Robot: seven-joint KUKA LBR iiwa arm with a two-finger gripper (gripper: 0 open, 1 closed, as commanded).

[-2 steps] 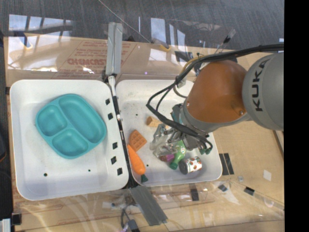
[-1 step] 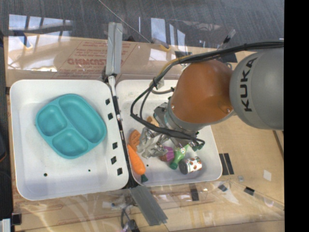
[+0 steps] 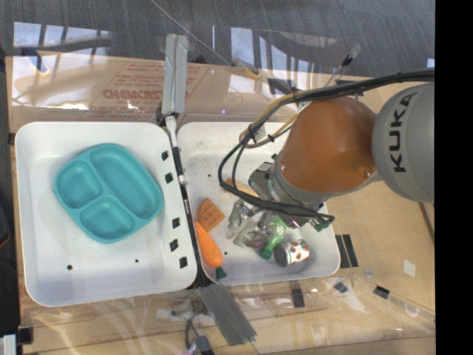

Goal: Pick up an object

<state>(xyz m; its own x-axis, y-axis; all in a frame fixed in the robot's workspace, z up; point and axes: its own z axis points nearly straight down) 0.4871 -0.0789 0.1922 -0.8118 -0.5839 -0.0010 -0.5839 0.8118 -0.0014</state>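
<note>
so my jaws (image 3: 247, 226) are down in the right bin (image 3: 222, 143) over a green thing (image 3: 275, 233) and small can (image 3: 293, 254); honestly can't tell their state; carrot (image 3: 208, 244) and waffle (image 3: 211, 214) sit just left; clutter could foul the grab

Arm (image 3: 332, 150) low, claw (image 3: 247, 224) down

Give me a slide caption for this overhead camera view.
Gripper low in the right bin near a toy carrot; teal divided plate in the left bin.
</note>
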